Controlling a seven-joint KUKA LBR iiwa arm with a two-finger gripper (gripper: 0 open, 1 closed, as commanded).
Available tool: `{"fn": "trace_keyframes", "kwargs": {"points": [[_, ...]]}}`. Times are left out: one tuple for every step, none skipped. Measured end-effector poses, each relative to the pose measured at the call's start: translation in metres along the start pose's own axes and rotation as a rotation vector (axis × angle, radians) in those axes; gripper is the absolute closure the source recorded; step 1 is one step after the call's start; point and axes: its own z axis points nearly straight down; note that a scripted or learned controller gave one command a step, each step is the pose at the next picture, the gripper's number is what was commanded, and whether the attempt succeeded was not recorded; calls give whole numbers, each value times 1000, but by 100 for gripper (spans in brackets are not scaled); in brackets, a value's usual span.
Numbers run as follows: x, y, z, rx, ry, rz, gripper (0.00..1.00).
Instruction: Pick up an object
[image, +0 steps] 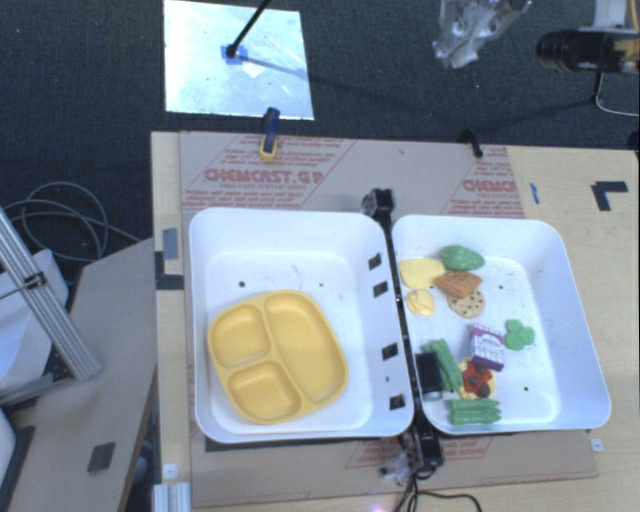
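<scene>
The right bin (570, 300) holds several toy food pieces. A yellow piece (420, 272), a green leaf shape (462, 257), an orange cracker (458, 284) and a brown cookie (467, 303) lie near its back left. Further forward are a purple box (488, 347), a green clover shape (518, 334), a red piece (477, 379) and green beans (474, 410). My gripper (465, 32) hangs high at the top of the view, well behind the bins and blurred, nothing seen in it.
A yellow divided tray (275, 355) lies in the left bin (300, 240). A black divider with clips (395, 310) runs between the bins. A shiny sheet (238, 60) lies behind the bench. Cables and a metal frame (45, 300) are at the left.
</scene>
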Motion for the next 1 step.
{"fn": "trace_keyframes", "kwargs": {"points": [[0,0,-11,-2,0,-5,100]]}}
